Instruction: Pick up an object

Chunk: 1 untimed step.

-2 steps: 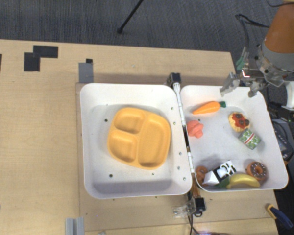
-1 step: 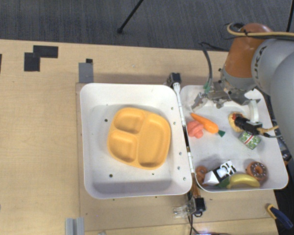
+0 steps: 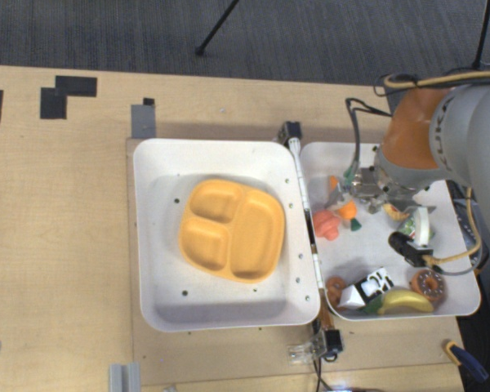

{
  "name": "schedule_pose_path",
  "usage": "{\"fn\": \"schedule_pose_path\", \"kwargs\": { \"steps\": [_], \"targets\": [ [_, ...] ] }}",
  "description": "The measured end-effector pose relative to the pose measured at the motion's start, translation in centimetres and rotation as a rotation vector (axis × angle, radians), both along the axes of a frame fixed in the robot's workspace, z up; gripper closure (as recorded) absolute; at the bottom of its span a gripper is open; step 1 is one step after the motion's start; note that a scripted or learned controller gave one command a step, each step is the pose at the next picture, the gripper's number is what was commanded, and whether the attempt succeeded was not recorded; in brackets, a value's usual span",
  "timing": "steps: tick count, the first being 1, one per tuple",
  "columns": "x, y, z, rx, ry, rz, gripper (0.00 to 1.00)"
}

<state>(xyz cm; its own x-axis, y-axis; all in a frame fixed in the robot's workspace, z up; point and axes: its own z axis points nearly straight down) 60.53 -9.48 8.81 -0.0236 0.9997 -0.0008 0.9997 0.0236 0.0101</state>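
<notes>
end effector [image 3: 364,193] (fingertips hidden) among toys [image 3: 336,216]

There were no words, numbers or signs that could be read. The black and white box [image 3: 374,287], well below the gripper [image 3: 367,193] in the right bin [image 3: 465,296], had a pattern on it, but it was too small to read.

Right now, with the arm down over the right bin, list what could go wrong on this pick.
1. The small toys under the gripper lie bunched together, so it may catch two or knock one aside.
2. They sit close to the bin's left wall, which could block a finger.
3. The banana and neighbouring pieces crowd the front corner; a sweep there might push them around.
</notes>
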Motion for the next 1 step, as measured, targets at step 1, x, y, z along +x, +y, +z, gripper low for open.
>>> {"fn": "schedule_pose_path", "kwargs": {
  "steps": [1],
  "targets": [
    [0.21, 0.16, 1.18, 0.002, -0.005, 0.003, 1.0]
  ]
}}
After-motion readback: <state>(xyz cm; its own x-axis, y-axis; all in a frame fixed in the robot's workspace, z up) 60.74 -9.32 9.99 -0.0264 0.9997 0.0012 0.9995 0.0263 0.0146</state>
